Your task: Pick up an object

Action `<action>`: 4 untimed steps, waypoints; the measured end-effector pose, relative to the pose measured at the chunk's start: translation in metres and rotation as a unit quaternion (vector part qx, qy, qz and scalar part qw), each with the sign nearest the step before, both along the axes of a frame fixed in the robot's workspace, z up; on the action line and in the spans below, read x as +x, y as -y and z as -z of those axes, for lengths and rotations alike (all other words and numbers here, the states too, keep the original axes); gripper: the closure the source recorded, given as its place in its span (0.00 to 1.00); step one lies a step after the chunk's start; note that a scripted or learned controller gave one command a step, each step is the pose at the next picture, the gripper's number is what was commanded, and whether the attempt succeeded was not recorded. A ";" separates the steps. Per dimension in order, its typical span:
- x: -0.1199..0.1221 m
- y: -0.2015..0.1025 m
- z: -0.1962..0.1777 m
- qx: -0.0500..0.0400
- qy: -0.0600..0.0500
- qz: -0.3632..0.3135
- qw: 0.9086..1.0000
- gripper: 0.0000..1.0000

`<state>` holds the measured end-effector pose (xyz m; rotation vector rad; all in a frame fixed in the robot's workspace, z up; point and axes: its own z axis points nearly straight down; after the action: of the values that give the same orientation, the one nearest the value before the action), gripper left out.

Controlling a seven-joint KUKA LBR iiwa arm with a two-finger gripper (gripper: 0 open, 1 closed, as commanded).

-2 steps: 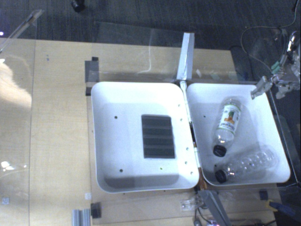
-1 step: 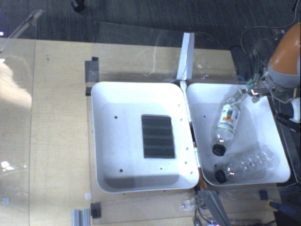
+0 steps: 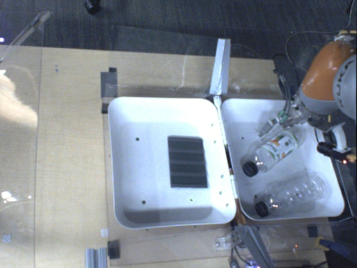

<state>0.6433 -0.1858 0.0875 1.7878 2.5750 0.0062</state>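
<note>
A clear plastic bottle with a white and green label (image 3: 275, 149) lies tilted in the right bin (image 3: 240, 113), its black cap pointing to the lower left. A second clear bottle (image 3: 293, 195) with a black cap lies along that bin's near wall. In the left bin (image 3: 128, 121) a dark ribbed rectangular block (image 3: 187, 161) lies flat near the middle. My gripper (image 3: 283, 121) reaches down from the right into the right bin, just above the base end of the labelled bottle. Whether it touches the bottle is unclear.
The grey arm with its orange band (image 3: 329, 66) hangs over the right bin's far right corner. A metal bar (image 3: 221, 66) stands between the bins at the back. Cables and clamps sit along the bench's near edge.
</note>
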 end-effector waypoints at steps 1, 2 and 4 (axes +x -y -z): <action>-0.085 0.020 -0.001 0.000 0.001 0.037 0.999 0.00; -0.113 -0.008 -0.003 -0.002 0.006 -0.056 0.998 0.00; -0.150 -0.053 -0.003 -0.001 0.007 0.086 0.996 0.00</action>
<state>0.4937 -0.1327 0.0906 1.9934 2.4022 0.0153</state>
